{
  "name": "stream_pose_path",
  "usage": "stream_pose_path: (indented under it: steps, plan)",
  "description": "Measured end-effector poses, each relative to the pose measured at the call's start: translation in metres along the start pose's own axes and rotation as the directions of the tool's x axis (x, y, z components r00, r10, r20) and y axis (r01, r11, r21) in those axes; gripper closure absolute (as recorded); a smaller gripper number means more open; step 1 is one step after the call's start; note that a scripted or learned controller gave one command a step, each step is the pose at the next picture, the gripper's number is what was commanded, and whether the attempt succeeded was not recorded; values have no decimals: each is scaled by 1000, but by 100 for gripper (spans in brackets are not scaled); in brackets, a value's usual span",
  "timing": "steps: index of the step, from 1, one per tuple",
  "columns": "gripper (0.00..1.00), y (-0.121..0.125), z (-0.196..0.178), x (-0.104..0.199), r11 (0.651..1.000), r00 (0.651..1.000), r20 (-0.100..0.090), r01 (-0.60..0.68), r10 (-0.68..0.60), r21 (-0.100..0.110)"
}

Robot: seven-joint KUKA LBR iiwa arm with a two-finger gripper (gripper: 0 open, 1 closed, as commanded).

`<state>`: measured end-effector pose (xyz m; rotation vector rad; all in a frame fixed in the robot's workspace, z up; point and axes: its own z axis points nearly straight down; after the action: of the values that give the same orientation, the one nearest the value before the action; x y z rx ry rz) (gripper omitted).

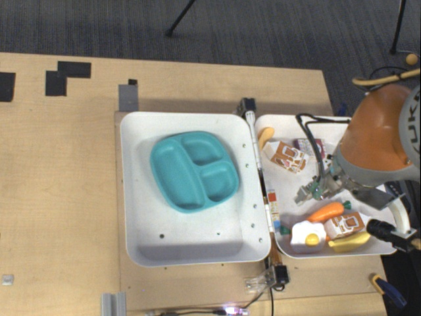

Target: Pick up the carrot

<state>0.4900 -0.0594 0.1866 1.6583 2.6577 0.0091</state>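
On the left of the wooden bench (59,196) stands the left white bin (141,242), and inside it lies a teal divided plate (194,171) with three compartments, a little turned on the bin floor. Just beside this bin, across a narrow seam, is the right white bin (289,247), which holds several small toy foods. Near its upper left corner there is a small yellowish piece, maybe a toy bread roll (265,136), and next to it a small brown-and-white carton (288,157), lying tilted. Lower in the bin lies a toy fried egg (308,234), white with a yellow yolk, near the front wall. The carrot (327,211) is just above the egg, lying flat with its thick end up and to the right. To the right of it is a second brown-and-white carton (346,224), touching or almost touching the carrot, and under this carton a banana (350,241) along the front wall. The gripper (318,189) hangs just above and slightly left of the carrot, close to it but apart. Its fingers look small and blurred, so I cannot tell how wide they stand. Nothing is visible between them. The grey arm with its orange band (375,133) comes in from the right, above the bin.
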Motion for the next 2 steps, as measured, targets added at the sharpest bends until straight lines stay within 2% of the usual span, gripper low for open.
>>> stream_pose_path:
  steps: [1,2]
  plan:
    - [0,-1,1,0,1000,1000,-1,-1,1,3]
    - [0,-17,99,-34,957,957,1,290,-290,-1]
